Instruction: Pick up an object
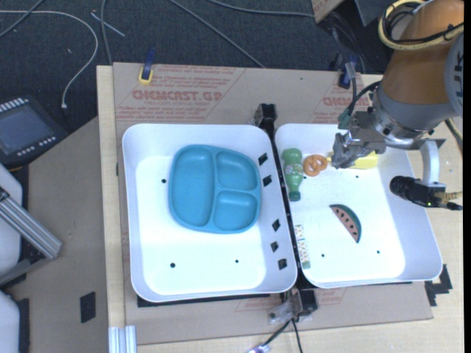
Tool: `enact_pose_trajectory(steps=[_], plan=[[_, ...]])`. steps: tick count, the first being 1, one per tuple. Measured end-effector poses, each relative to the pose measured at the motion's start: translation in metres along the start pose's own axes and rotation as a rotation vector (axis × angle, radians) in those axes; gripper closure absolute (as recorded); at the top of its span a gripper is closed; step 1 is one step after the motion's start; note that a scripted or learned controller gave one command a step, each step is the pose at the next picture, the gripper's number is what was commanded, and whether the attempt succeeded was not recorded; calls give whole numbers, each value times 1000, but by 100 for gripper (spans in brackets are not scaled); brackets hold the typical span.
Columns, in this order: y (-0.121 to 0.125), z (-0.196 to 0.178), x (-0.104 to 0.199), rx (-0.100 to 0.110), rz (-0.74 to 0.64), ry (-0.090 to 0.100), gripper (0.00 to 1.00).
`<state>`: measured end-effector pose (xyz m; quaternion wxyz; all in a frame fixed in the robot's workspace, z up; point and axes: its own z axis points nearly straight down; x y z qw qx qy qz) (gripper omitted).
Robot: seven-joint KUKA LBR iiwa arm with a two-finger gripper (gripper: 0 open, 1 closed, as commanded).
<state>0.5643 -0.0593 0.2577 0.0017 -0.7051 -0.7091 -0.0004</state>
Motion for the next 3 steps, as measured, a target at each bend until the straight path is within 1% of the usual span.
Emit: enact_pose_trajectory(steps=[1,2,3], plan=[[-8,6,45,1,0,0,100],[-34,12,85,3,2,-1,100],[-53,15,144,2,1,-1,100]])
